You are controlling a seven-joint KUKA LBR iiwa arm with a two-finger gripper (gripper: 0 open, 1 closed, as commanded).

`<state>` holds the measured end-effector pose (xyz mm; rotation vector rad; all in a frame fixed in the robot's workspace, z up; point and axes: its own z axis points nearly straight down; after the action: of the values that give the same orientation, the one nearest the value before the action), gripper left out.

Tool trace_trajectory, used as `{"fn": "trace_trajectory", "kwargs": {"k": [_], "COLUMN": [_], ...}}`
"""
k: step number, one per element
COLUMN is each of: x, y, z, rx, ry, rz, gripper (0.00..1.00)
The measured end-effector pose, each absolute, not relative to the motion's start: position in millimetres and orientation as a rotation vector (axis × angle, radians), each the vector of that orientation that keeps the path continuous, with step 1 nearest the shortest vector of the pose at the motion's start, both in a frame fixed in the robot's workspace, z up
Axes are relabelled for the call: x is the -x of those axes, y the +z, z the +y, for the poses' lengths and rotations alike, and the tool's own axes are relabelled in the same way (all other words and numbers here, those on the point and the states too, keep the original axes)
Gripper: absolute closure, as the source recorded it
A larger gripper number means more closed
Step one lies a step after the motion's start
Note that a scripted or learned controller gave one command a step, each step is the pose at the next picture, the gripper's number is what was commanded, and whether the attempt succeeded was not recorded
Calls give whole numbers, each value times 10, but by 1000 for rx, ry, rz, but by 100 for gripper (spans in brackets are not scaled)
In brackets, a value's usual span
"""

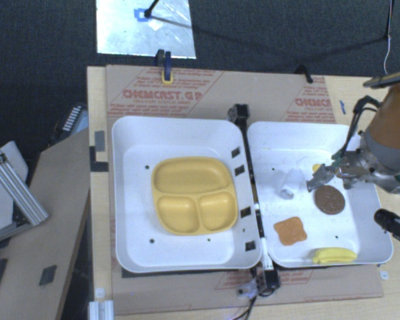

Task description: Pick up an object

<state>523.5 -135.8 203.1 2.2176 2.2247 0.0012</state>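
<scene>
Two bins: gripper, finger state I cannot tell, hangs just above brown disc; centre over it before descending straight and closing.

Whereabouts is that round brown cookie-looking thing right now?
The round brown disc lies in the right-hand bin, towards its right side, just below the gripper. An orange piece sits to its lower left and a yellow banana below.

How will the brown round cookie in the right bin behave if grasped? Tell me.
The brown cookie lies flat on the right bin floor, so it probably gives little edge to pinch. It looks thin and small, likely light. Flat-lying, it should slide rather than roll if pushed.
</scene>
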Motion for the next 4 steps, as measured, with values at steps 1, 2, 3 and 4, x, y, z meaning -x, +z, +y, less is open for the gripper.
{"fn": "trace_trajectory", "kwargs": {"k": [1, 2, 3, 4], "x": [-5237, -5193, -5208, -5216], "y": [1614, 1186, 851, 963], "z": [-1339, -1339, -1340, -1345], "rx": [-2221, -2222, -2218, -2216], "ry": [-1, -2, 2, 4], "rz": [2225, 2225, 2221, 2220], "gripper": [0, 0, 0, 100]}}
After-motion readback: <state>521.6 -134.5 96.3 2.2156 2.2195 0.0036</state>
